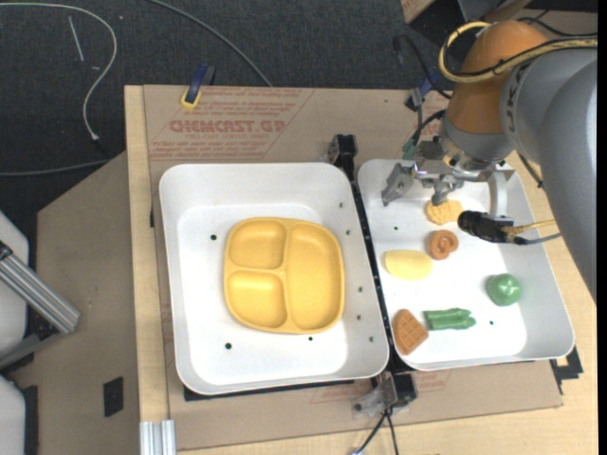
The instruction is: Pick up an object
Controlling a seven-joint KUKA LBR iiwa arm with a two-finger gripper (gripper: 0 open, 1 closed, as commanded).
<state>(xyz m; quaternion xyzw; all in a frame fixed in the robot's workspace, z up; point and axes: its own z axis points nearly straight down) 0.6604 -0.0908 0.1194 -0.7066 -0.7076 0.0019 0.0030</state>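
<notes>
My gripper [415, 192] hangs over the far end of the right bin [541, 335], open, with nothing between its fingers. A small yellow ridged snack [442, 212] lies just below its right finger [440, 195], very close or touching. In front of that lie a brown doughnut [442, 245] and a pale yellow lemon-shaped piece [407, 263]. Toward the near side of the bin are a green round fruit [504, 289], a green bean-like stick [448, 319] and an orange waffle piece [410, 331].
The left bin [190, 207] holds a yellow divided plate [285, 275] in its middle. The grey arm with its orange band [493, 64] comes in from the upper right, above the right bin's far corner. Cardboard lies under both bins.
</notes>
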